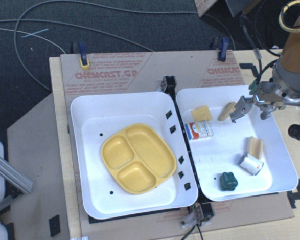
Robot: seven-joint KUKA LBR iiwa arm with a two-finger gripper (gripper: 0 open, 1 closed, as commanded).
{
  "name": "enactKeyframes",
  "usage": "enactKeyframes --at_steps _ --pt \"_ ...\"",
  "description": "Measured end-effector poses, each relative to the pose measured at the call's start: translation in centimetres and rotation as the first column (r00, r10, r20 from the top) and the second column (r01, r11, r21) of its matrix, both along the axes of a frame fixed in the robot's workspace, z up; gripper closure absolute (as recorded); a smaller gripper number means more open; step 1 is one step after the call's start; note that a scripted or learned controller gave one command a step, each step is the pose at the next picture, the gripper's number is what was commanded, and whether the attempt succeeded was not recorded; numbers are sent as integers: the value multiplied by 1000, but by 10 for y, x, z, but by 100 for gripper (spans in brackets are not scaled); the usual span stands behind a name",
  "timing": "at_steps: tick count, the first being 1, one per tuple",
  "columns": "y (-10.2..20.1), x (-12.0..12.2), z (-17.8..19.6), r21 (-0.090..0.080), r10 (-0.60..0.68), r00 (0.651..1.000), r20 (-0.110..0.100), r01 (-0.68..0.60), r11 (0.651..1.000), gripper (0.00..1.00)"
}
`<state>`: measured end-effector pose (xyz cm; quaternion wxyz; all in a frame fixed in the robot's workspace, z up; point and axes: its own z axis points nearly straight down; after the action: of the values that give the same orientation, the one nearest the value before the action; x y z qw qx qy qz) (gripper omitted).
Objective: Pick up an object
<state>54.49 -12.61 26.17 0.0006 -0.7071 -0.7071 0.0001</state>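
Observation:
In the right bin (pixel 274 134) lie several small things: a yellow block (pixel 201 113), a red, white and blue carton (pixel 199 131), a tan piece (pixel 226 111), a tan and white cylinder (pixel 252 157) and a dark green lump (pixel 227 181). My gripper (pixel 252 110) hangs over the bin's far right part, just right of the tan piece. Its two dark fingers (pixel 239 110) stand spread apart, open, with nothing between them. The cylinder lies below it, nearer the camera.
The left bin (pixel 85 147) holds a yellow divided plate (pixel 138 158). A black hinged divider (pixel 179 135) runs between the bins. Blue clamps (pixel 83 54) hold the board at the back. The grey arm (pixel 290 71) comes in from the right.

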Motion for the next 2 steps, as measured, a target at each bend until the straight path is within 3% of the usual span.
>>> enactKeyframes --at_steps 2 --pt "0 -1 -85 2 0 1000 -5 0 1000 0"
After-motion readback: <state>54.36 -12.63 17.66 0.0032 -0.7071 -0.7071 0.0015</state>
